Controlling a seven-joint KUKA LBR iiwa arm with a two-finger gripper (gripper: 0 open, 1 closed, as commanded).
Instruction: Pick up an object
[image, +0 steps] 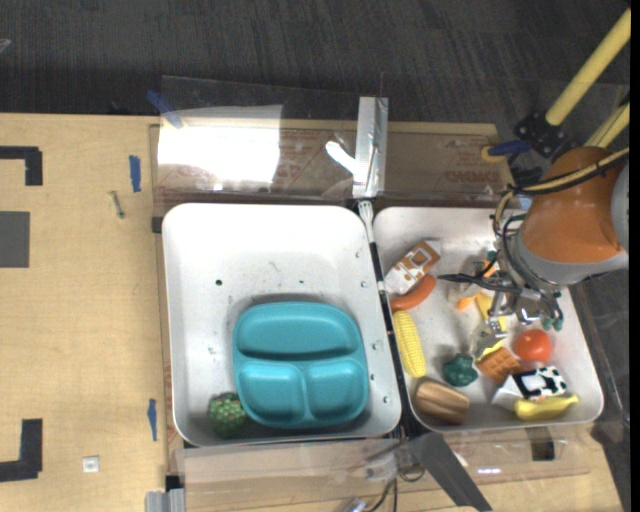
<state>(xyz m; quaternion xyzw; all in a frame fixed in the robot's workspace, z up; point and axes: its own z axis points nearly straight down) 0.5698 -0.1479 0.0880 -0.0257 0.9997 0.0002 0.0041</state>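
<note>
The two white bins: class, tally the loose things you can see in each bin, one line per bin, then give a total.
Left bin: 2, a teal tray and a green ball.
Right bin: about 9 toy foods, some partly hidden by the gripper.
Total: about 11.

A pale wooden table (70, 300) carries two shallow white plastic bins, touching side by side. The hand (505, 315) hangs over the right-hand white bin (585, 375); the left-hand white bin (190, 300) sits well away on the hand's far side.
</note>
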